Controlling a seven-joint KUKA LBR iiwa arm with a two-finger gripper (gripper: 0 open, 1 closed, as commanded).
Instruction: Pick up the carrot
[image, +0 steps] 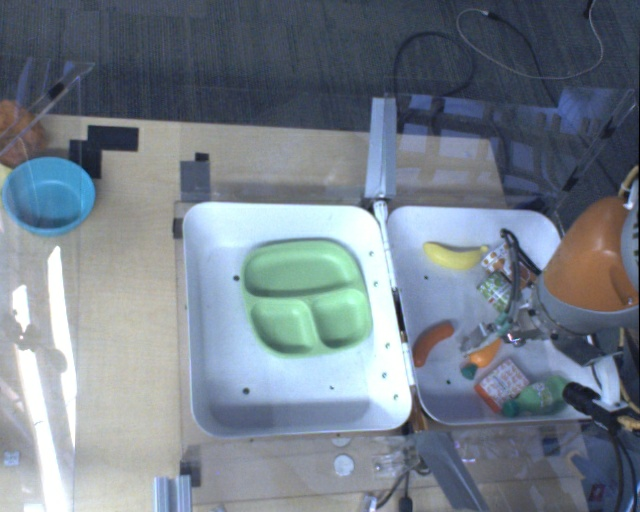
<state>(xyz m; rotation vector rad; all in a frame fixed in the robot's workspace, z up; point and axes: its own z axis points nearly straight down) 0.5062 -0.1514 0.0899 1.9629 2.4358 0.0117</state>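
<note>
A: Far left first?
B: Blue bowl (49, 194) on the tabletop (120, 330), near the left edge. Black angular marker (100, 145) just right of it, toward the back.

A: Then the bins?
B: Left bin (210, 400), white and shallow. Green divided tray (305, 296) lying flat in its middle, one long compartment at the back, two smaller ones in front. Nothing readable on tray or bin wall.

A: And across the divider?
B: Right bin (440, 405), touching the left one along the shared edge. Yellow banana (455, 257) near the back. Reddish-orange sausage-shaped piece (432, 342) lower down, lying at a slant, apart from the rest.

A: The carrot?
B: Small orange carrot (484, 352) with a green end, just right of the sausage-shaped piece, in the middle of the right bin. Lying directly beneath the end effector (508, 333), touching or nearly so; contact impossible to judge.

A: Grip state?
B: Cannot tell. Fingers lost among cables and metal parts.

A: Any writing?
B: Two small printed packets (494, 275) near the back right, green and white, print too small to read. Red-and-white patterned box (500, 383) near the front, lettering illegible. Green object (535, 398) just beside that box, to its right.

A: Far right?
B: Arm with the orange band (595, 265), reaching in over the right bin.
</note>
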